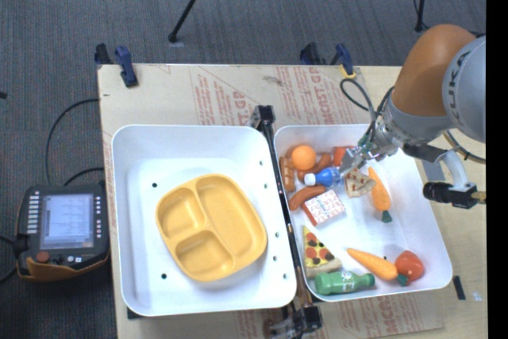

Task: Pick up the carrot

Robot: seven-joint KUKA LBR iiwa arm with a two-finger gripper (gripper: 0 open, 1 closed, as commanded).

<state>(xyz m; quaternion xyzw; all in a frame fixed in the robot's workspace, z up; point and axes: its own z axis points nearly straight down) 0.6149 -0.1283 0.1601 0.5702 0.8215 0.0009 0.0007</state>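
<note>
Our two-finger gripper [355,163] hovered over the right white bin's [432,230] far edge.
We couldn't tell its finger state; the tapered orange carrot [371,263] lay near the front edge.

An orange tapered plastic carrot [373,263] with a green tip is being shown below the claw [354,160], a yellow three-compartment plastic tray [209,227] far left of it, a red-and-white patterned box [324,208] just beneath.
</note>
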